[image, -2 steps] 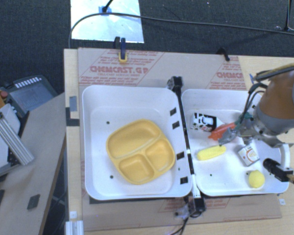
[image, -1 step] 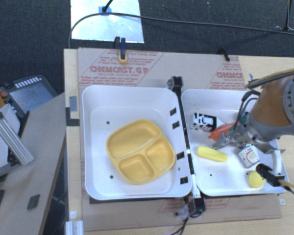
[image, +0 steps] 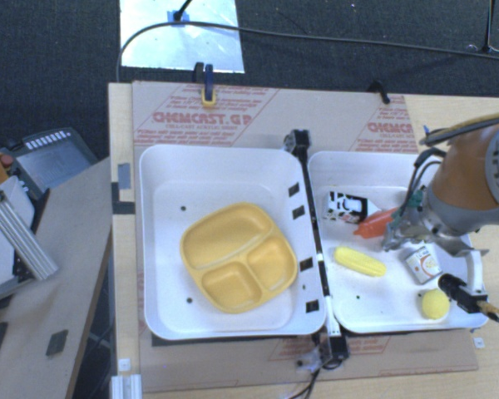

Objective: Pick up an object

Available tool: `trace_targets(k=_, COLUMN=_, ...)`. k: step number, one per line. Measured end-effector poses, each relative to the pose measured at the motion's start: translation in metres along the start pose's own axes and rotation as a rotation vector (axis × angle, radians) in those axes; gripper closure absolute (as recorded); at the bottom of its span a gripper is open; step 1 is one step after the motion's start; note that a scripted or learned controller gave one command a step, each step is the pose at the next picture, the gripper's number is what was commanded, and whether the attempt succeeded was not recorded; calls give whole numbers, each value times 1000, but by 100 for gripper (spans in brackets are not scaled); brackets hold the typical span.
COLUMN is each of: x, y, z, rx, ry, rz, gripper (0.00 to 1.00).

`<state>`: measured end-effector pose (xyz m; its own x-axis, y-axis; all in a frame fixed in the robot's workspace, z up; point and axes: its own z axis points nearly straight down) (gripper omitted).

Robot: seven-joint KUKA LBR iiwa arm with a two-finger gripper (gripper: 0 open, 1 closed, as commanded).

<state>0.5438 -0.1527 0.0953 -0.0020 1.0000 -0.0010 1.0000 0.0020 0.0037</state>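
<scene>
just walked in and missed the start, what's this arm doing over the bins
The grey arm reaches in from the right over the right bin, its gripper low among the things there: an orange piece, a black-and-white item, a yellow corn cob, a small white carton and a yellow ball. Nothing is visibly held. The left bin holds a yellow divided tray, untouched.
</scene>
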Motion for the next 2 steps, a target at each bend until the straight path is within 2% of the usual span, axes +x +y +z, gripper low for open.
trace_targets(k=2, x=2, y=-5, z=-110, rx=-4, ry=-1, rz=-2, gripper=100)
